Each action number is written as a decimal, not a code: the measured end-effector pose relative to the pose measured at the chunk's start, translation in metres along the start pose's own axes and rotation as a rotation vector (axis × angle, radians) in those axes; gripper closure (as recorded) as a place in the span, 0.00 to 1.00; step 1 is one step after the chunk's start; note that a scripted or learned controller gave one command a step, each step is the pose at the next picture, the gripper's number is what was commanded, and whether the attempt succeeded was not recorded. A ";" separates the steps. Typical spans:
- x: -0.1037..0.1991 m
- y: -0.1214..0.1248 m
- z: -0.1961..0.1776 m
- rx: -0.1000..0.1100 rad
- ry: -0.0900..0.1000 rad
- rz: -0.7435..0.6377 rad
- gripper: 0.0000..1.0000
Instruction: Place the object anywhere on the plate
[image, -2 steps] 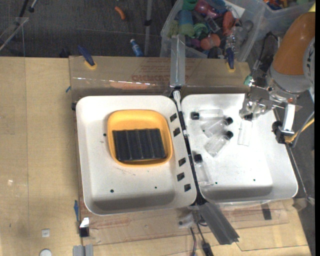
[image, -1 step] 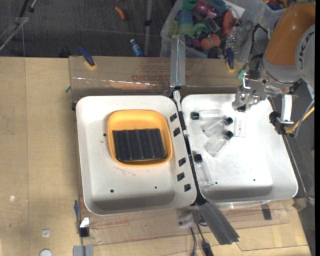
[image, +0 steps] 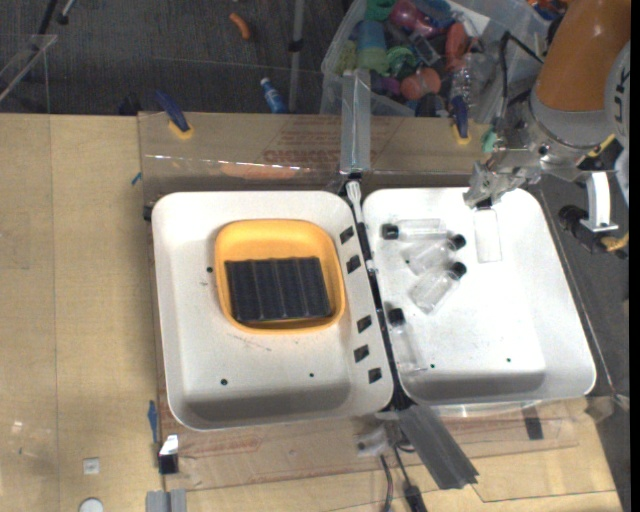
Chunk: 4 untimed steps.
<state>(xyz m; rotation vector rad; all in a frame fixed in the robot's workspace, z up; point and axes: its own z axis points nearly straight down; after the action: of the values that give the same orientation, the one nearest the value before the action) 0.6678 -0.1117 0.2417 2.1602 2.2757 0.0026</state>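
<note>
Gripper (image: 484, 196) hangs over the right bin's (image: 520, 340) far edge; grip state cannot be told. Clear vials (image: 432, 262) lie clustered in that bin (slippery, likely to roll). Orange plate (image: 280, 272) sits in the left bin (image: 190, 330). Risk: a glancing pinch scatters them.

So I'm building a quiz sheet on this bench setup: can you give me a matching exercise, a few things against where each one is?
Things:
1. plate
2. clear vials
3. hand
4. dark ridged block

Places:
A. over the far edge of the right bin
B. lying on the floor of the right bin
C. resting on the plate
D. sitting in the left bin

Pairs: 1-D, 2-B, 3-A, 4-C
</note>
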 end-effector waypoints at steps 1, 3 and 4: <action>0.001 0.000 -0.029 -0.001 0.000 -0.118 1.00; -0.038 -0.002 -0.064 -0.003 -0.001 -0.482 1.00; -0.080 -0.004 -0.147 -0.004 -0.003 -0.770 1.00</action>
<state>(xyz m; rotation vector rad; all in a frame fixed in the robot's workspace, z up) 0.6674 -0.1915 0.3886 1.1451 2.9157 0.0022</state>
